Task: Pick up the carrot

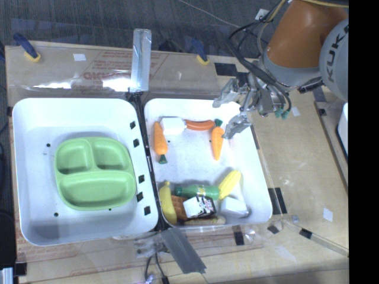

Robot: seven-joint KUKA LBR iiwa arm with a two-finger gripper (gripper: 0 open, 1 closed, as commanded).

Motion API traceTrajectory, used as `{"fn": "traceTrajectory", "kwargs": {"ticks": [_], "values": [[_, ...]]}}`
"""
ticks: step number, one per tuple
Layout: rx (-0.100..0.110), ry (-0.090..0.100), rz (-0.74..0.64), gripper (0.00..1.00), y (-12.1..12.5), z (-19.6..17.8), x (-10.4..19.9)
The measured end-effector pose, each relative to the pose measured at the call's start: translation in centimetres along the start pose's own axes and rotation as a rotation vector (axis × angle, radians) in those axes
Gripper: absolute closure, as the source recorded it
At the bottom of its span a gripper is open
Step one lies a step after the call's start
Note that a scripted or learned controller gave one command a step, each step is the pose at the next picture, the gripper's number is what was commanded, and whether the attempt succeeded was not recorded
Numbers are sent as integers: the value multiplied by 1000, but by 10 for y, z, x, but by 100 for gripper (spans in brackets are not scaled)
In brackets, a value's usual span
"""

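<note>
A: Where's the carrot (217,142)?

B: Right bin (259,169), upper right part, lying on the floor, green top toward the far wall. There's a second carrot (159,141) by the left wall of the same bin, so two candidates.

A: Gripper (235,107)?

B: Over the bin's far right corner, just above the first carrot's green end. Fingers spread, nothing between them. One fingertip (233,126) sits right next to the carrot top; can't tell if it's touching.

A: Neighbours?

B: Small white block (172,125) and an orange-red sausage (199,123) along the far wall, between the two carrots. Near end of the bin is a pile: banana (167,204), green bottle (198,190), corn cob (230,183), a black-and-white packet (199,207), another white block (234,206). Well apart from the carrot.

A: Left bin (23,158)?

B: Green divided plate (93,172), roughly centred. Worktop (302,158) right of the bins is bare wood with tape marks.
</note>
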State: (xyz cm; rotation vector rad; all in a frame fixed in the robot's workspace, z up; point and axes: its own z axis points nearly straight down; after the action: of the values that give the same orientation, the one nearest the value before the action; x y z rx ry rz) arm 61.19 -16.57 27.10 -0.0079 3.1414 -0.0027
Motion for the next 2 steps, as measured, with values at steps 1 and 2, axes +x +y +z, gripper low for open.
{"fn": "traceTrajectory", "kwargs": {"ticks": [1,2], "values": [[-6,13,-75,0,-21,131,-41],[-3,2,-155,0,-16,180,-6]]}}
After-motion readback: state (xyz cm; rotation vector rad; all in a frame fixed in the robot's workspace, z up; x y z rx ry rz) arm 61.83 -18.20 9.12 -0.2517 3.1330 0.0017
